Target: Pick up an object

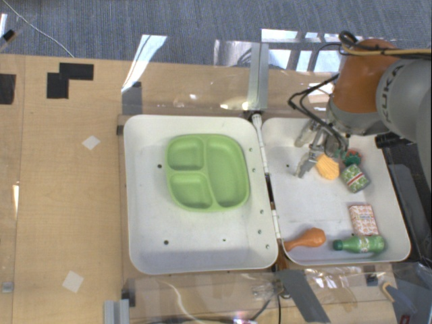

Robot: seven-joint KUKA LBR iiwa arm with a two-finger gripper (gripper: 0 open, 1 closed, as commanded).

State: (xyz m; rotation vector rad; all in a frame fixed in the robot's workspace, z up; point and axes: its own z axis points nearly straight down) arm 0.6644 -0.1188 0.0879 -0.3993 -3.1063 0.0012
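Note:
My gripper [305,153] hangs over the upper part of the right bin [297,201], its two metal fingers spread open with nothing between them. Just right of the fingertips lies a yellow-orange toy food piece [328,168]. Beside that sit a small green and red item [351,158] and a green-labelled can [355,178]. Lower in the same bin are a pink box [363,219], a green bottle [360,245] lying on its side and an orange drumstick-shaped toy [306,239].
The left bin [145,201] holds a green divided plate [205,171]. A metal divider rail [267,181] runs between the bins. The arm's orange band and grey body [378,86] loom over the right bin's far corner.

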